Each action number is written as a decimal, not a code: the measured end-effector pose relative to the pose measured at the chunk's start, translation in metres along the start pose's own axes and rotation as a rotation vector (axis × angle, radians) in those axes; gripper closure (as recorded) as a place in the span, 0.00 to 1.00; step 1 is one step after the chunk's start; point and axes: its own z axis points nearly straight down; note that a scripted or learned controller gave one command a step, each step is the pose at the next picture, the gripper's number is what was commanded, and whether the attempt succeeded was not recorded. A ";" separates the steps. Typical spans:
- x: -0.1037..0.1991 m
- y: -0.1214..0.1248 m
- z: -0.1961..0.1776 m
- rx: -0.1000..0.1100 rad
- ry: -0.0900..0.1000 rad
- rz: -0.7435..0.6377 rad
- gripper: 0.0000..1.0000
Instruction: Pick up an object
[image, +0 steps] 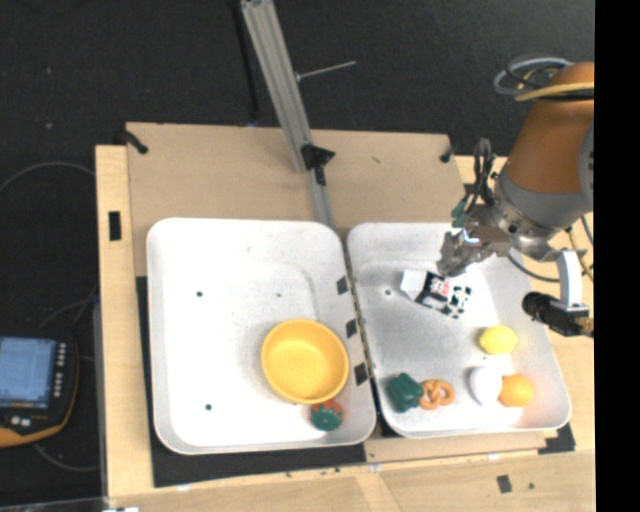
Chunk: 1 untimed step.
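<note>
**End effector over a small printed box, right bin — handling notes**

Near edge first. In the left bin (200, 300), at about 5 o'clock, a yellow bowl (305, 360) sits upright; touching its near rim is a small red-and-green toy (326, 415). In the right bin (400, 250), along the near wall: a dark green piece (404, 392), just beside it an orange pretzel-shaped piece (437, 393), then a white rounded item (486, 383) touching an orange ball-like item (516, 390). A yellow lemon-like item (497, 340) lies just behind those, toward 3 o'clock.

Farther back, near the bin's centre, lies the likely target: a small flat box with black-and-white print (437, 291), lying tilted. The end effector (458, 250) hangs just above its far corner, at the box's 1 o'clock. Whether it is apart or together, cannot tell; nothing seen clamped in it.

Judgement on handling: box looks light, stiff-sided, probably cardboard, so it may skid on the smooth bin floor or crush if squeezed hard. Best hold looks to be across its short sides, centred, approached square to its tilt. The rounded items nearby would likely roll away.

Beyond the bins, a grey metal strut (285, 90) rises from the tan surface (220, 170) at 12 o'clock.
</note>
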 end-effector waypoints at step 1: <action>0.057 0.001 -0.007 -0.001 0.001 -0.001 1.00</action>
